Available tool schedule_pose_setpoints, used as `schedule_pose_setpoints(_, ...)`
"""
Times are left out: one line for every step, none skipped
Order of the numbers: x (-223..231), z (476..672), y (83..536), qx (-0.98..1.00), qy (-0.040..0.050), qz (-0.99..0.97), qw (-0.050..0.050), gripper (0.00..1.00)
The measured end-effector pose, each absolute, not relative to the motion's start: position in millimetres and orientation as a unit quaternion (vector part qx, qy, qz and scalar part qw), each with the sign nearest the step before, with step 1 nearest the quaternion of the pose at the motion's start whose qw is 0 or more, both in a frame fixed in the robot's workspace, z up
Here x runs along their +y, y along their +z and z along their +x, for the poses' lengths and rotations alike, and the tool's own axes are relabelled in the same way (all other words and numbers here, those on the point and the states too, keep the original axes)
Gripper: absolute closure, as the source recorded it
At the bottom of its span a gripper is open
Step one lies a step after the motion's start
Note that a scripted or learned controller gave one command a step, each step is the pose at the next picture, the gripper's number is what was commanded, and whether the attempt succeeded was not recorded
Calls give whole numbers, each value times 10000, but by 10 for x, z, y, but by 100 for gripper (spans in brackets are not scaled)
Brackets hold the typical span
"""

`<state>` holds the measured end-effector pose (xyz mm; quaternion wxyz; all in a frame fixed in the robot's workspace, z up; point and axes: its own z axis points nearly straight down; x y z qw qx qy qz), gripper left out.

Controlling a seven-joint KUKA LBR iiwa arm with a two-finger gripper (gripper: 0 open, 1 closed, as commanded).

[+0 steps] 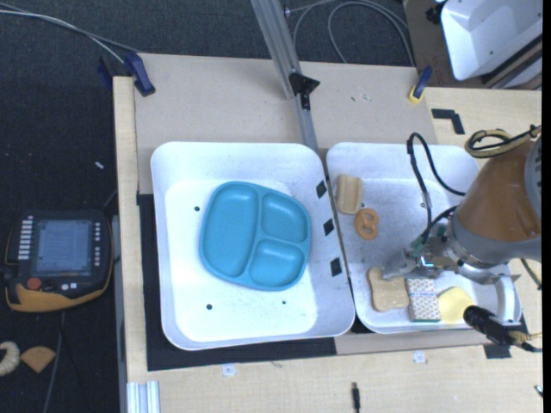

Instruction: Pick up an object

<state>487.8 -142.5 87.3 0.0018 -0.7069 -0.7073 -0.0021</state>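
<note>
Lying nearest, along the front wall of the right bin point(379, 155), are three things in a row: a toast point(387, 291) at the left, a speckled block point(423, 300) just beside it, and a yellow piece point(454, 301) just beside the block at the right. My claw point(422, 263) hangs directly behind and above the block, close to the toast's far corner. I cannot tell how far the claw is open, nor whether it has hold of anything. My arm point(504, 205) enters from the right and covers that bin's right side.

Farther back in the same bin, a round pretzel point(367, 224) lies apart from the toast. Behind it a tan bread point(348, 194) rests near the bin's left wall.

The left bin point(185, 317) carries a blue divided plate point(256, 233) lying flat near its middle, well apart from my claw.

Both bins sit side by side on the bench point(258, 377). At the bench's far edge stand a slanted metal post point(275, 24) and two blue clamps point(138, 74), one at each far corner.
</note>
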Motion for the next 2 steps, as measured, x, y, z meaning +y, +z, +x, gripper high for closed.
schedule_pose_setpoints(-1414,4908,1014,-7077,-56,-7065,-13,100)
schedule_pose_setpoints(-1426,4821,1557,-7073,-14,-7069,-24,100)
